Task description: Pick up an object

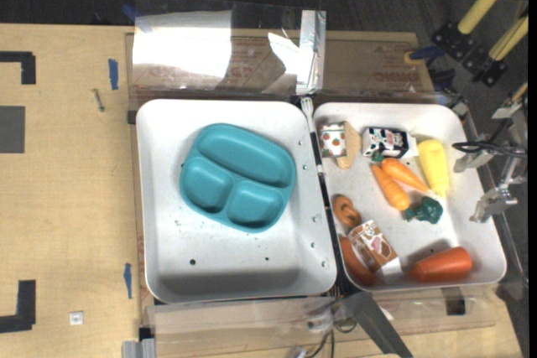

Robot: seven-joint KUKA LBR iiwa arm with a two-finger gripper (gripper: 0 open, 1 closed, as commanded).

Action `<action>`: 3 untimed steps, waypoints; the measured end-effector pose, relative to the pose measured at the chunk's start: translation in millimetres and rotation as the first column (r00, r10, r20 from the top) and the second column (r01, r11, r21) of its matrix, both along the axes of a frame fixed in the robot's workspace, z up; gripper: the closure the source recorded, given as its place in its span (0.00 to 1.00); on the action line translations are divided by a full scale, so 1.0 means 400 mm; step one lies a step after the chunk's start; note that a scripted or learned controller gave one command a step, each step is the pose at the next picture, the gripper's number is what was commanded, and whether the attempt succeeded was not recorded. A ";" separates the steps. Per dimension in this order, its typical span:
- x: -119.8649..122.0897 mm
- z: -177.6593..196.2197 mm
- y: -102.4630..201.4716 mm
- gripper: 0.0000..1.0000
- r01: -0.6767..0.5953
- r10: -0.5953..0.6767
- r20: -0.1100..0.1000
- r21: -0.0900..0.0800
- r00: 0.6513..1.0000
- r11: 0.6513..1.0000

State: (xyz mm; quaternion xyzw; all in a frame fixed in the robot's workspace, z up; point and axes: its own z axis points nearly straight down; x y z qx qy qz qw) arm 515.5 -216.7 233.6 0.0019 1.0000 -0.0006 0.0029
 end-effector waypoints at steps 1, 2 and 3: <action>-0.058 -0.298 -0.015 0.00 -0.060 0.060 0.017 -0.007 0.998 0.998; -0.054 -0.361 0.152 0.00 -0.136 0.136 0.013 -0.003 0.991 0.991; 0.052 -0.357 0.292 0.00 -0.097 0.097 0.004 -0.011 0.995 0.995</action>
